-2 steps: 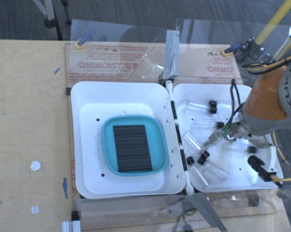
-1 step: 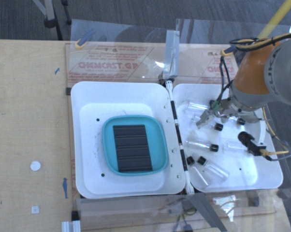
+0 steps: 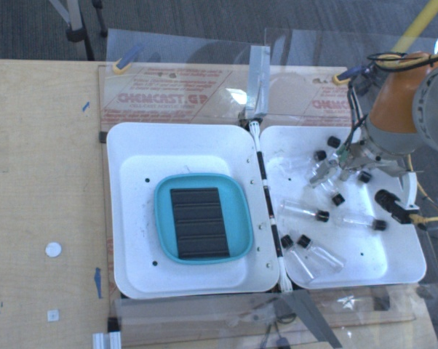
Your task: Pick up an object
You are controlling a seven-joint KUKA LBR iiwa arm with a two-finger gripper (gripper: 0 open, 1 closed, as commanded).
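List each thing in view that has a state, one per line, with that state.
gripper: low in the right bin, among the vials; grip unclear
teal tray: flat in the left bin, holding a dark ridged block
clear vials: lying on their sides, scattered in the right bin
black caps: loose between the vials

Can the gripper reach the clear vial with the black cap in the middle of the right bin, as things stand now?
Probably yes. The gripper is low over the right bin, and the capped vial lies just below it in the view with open white floor around it; nothing lies on top.
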